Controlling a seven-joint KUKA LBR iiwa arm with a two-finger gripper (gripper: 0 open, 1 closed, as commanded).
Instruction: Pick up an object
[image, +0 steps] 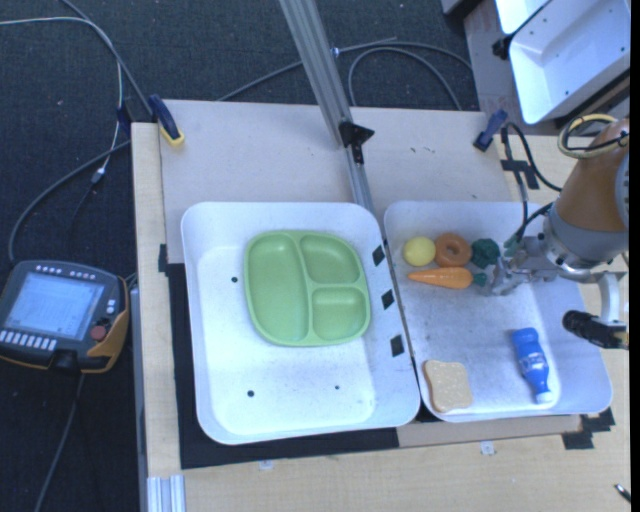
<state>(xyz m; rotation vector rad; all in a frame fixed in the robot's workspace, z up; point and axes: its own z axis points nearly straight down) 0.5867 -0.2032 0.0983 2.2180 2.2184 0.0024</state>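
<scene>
Two white bins on the bench; left bin (215, 400) holds a green divided plate (306, 288), three compartments, flat, nothing in them; right bin (590, 395) holds the small stuff; the arm (592, 205), grey with its orange band, reaches in from the right, and the gripper (503, 272) sits low at the upper part of the right bin, just beside a dark green toy (486, 251) and the blunt end of the toy carrot (441, 279); finger state I can't tell from here, tips too small and blurred, nothing visibly pinched. Candidates by size: blue bottle (530, 362), lying down near the bin's right side, well apart from the others; probably light, smooth plastic, likely to roll or slip, so take it across the body, not the cap. Toast slice (448, 386) in the near corner, flat and thin; hard to get fingers under, poor pick. Carrot: tapered, looks like hard plastic, light; grip across the thick end, the taper would squirt out. Orange ring (453, 249), doughnut-like, touching or just beside the yellow lemon-like ball (420, 251); ring is pinchable across one side, ball is round and slick, likely to pop free. Green toy is closest to the gripper, so my guess is that's the target; shape is unclear, looks lumpy and rigid, light; crowded by ring and carrot, so expect a nudge to the neighbours on closing.
</scene>
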